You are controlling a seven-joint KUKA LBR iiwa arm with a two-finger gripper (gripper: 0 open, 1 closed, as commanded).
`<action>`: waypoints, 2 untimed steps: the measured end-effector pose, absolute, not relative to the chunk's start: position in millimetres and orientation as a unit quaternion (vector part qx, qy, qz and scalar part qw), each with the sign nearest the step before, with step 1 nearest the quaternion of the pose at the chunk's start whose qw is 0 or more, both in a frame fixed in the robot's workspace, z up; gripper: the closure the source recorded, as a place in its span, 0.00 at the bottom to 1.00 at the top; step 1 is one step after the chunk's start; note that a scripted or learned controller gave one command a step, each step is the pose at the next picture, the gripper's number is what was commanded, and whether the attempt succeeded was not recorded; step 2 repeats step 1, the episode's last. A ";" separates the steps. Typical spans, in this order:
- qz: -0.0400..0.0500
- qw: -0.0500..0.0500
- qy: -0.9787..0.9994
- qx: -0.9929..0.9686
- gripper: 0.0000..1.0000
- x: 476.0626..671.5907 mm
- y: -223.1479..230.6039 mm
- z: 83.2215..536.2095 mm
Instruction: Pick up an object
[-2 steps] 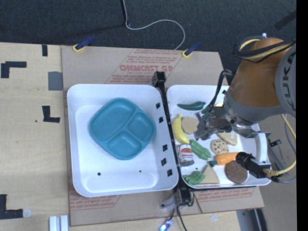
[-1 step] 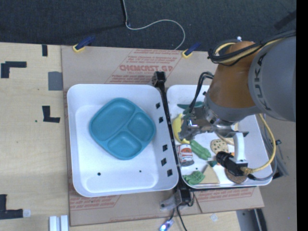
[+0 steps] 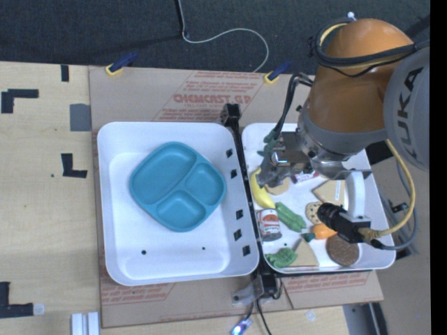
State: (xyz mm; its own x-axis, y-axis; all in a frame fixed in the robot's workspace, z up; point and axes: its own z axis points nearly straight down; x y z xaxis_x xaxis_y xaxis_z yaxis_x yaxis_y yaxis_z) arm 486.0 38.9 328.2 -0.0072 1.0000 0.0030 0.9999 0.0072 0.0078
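Objects fill the right bin: a yellow banana, a green piece, a small can, a brown disc and an orange piece. The gripper is low over the bin's left part, near the banana; its state I cannot tell. The left bin contains one blue divided plate.

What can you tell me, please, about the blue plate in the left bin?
The blue plate is a rounded-square, plastic-looking tray with three compartments: one large, two smaller. It lies flat, turned at an angle, on the floor of the left bin, near its middle. It holds nothing, and the gripper is over the other bin.
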 end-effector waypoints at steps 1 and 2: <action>0.001 0.000 0.709 0.705 1.00 483.7 61.6 363.8; 0.001 0.000 0.709 0.705 1.00 483.7 61.6 363.8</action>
